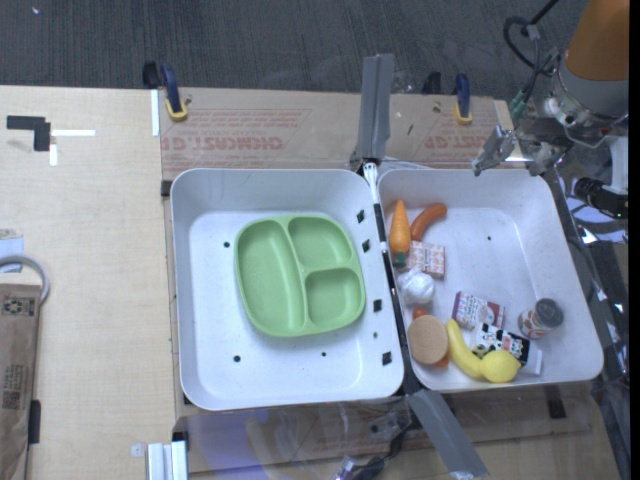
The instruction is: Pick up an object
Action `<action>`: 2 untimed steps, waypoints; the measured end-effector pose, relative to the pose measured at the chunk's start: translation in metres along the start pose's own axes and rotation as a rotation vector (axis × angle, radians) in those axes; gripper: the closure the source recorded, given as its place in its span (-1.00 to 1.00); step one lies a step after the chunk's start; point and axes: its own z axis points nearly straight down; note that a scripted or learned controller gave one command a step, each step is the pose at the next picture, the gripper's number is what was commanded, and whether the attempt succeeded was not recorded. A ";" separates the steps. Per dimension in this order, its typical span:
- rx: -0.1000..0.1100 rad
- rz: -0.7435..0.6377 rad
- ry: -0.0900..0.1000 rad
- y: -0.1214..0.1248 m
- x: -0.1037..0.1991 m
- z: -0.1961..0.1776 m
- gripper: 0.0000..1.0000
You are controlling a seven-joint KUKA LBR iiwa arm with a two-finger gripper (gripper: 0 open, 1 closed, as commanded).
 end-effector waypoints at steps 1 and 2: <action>-0.003 0.120 0.001 -0.065 0.032 0.146 -1.00; 0.002 0.380 0.002 -0.151 0.031 0.127 -1.00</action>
